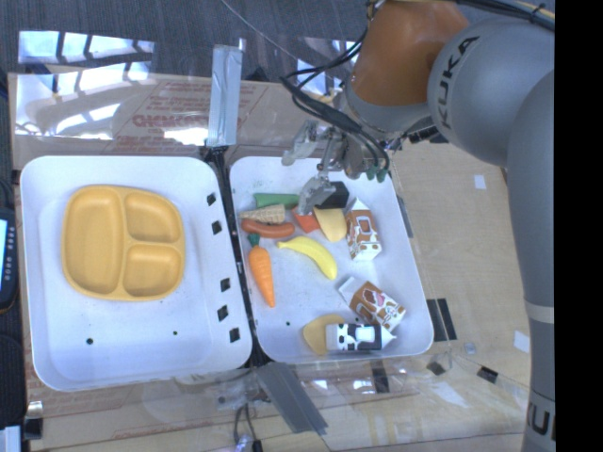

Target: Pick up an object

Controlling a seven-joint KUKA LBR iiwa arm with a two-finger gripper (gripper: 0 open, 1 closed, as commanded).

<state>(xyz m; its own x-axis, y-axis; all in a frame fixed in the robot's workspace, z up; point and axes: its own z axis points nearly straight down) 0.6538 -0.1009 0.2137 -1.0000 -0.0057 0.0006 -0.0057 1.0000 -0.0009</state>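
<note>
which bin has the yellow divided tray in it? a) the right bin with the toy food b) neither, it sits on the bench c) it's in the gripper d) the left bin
d: the yellow divided tray lies flat in the left bin, alone there, while the banana and carrot lie in the right bin beneath the gripper.

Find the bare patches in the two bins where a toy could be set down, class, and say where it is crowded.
Left bin: bare floor below and around the yellow tray. Right bin: a small patch between carrot, banana and cow carton. Crowded at its top under the claw.
</note>
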